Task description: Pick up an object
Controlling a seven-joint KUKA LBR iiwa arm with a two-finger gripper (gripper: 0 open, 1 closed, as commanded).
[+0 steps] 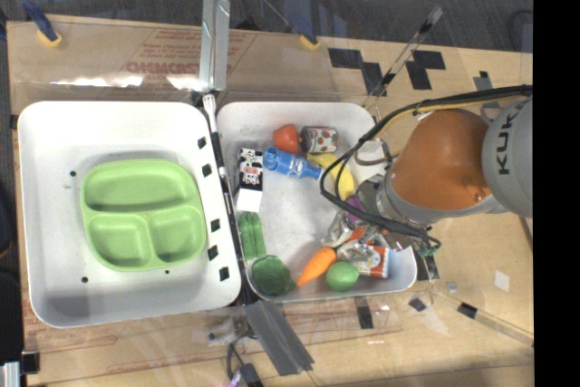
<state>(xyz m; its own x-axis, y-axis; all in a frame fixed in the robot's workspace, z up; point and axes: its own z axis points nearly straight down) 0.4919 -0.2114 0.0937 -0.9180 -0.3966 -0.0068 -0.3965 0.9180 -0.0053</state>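
Several small things are crowded in the right bin point(272, 118), and the pincer point(361, 236) is lowered among those at its near-right corner. Whether the pincer is open or closed cannot be told, since the wrist and orange band cover it from above. No object can be seen gripped.

Just left of the pincer and a little below it lies the carrot point(317, 265), with the lime point(342, 276) touching its lower right end. Just below the pincer a red-and-white carton point(373, 261) is pressed against the bin wall. Above the pincer, partly under the cables, a banana point(345, 179) is seen. Farther left and above lie the blue bottle point(294, 165), the tomato point(286, 139) and the can point(319, 140). Well to the left sit the cow-print box point(250, 168), the cucumber point(251, 236) and the green cup point(269, 274). Beyond them, in the left bin point(54, 127), rests the green tray point(142, 213).

For a good grasp, one object should be singled out, probably the carton or the carrot, as these lie nearest. Descent should be made straight down, so that neighbours are not wedged in alongside. Closing should be done across the narrow side of the chosen thing. The wall close by leaves little room, so a slight shift toward the bin's middle would probably help. Lifting should be slow, and the hold checked once the clutter is cleared.
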